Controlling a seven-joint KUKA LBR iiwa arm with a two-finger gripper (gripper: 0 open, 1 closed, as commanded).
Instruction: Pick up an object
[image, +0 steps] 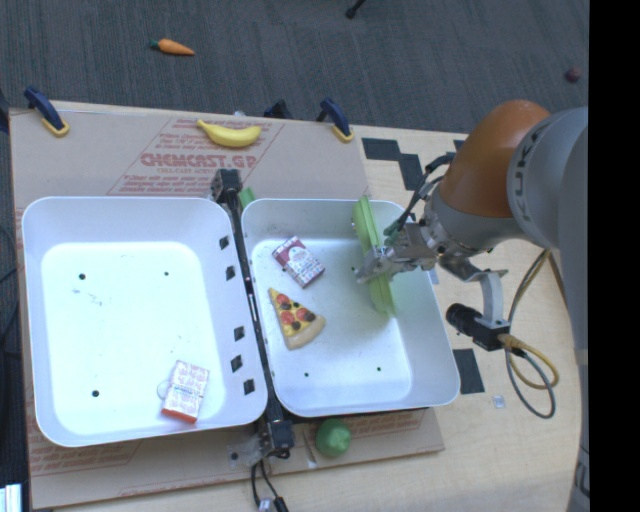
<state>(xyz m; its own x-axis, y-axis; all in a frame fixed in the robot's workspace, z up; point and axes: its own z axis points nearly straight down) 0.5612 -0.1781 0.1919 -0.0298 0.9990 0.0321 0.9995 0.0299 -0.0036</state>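
Note:
In the right bin lie a red and white box, a toy pizza slice and a long green stalk along the bin's right side. My gripper is low over the middle of the stalk and hides part of it; the stalk's lower end shows below the gripper. Whether the stalk rests on the bin floor or is lifted I cannot tell. A small red and white packet lies in the left bin, near its front right corner.
A toy banana lies on the cardboard behind the bins. A green ball sits just outside the right bin's front edge. Black clips line the wall between the bins. A cable loops over the bench at the right.

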